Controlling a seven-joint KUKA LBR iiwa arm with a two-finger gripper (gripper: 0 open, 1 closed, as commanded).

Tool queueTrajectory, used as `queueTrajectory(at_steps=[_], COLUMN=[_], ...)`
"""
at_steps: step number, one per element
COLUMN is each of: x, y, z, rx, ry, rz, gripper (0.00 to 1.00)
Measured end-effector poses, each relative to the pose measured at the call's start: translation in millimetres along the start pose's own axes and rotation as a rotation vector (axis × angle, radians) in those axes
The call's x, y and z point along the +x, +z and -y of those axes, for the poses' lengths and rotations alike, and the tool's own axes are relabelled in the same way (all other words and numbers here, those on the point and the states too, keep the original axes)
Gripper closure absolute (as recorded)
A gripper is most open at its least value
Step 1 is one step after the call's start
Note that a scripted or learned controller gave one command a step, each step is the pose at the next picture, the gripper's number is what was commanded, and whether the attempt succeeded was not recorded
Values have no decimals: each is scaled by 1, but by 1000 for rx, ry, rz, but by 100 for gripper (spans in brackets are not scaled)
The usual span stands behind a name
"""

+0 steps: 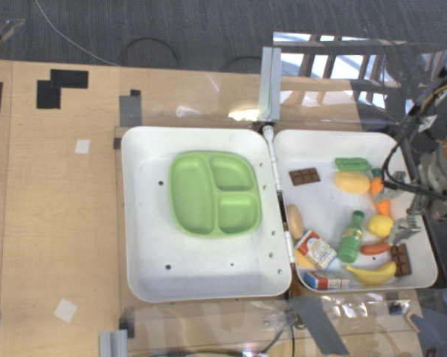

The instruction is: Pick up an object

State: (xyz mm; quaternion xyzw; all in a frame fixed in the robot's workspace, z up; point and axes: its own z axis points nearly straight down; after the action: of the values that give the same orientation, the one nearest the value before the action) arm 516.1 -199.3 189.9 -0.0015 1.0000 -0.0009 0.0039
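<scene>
The pickable toy food lay crowded in the right bin (320,151), toward the lower right of the frame: a banana (370,274), green bottle (350,240), lemon (380,226), snack carton (317,251) and chocolate bar (305,176), several touching, which I judge would hinder a clean grasp. The gripper (406,227) hung low at that bin's right edge just beside the lemon, nothing visibly between its fingers; whether they were apart could not be told. The left bin (145,274) held a green divided plate (213,193), presumably kept apart from the pile.

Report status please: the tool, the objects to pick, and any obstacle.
Tool at right bin's right edge, nothing seen held. Lemon, banana, green bottle crowded together. Left bin: green tray.
</scene>
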Motion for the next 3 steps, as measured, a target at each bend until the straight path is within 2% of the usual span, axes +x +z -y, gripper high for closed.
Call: queueTrajectory(at_steps=[1,2,3], x=[6,16,7], y=[91,99,99], z=[6,6,7], rx=[2,4,4], ry=[-14,-104,-110], rz=[5,11,7], gripper=[0,0,0])
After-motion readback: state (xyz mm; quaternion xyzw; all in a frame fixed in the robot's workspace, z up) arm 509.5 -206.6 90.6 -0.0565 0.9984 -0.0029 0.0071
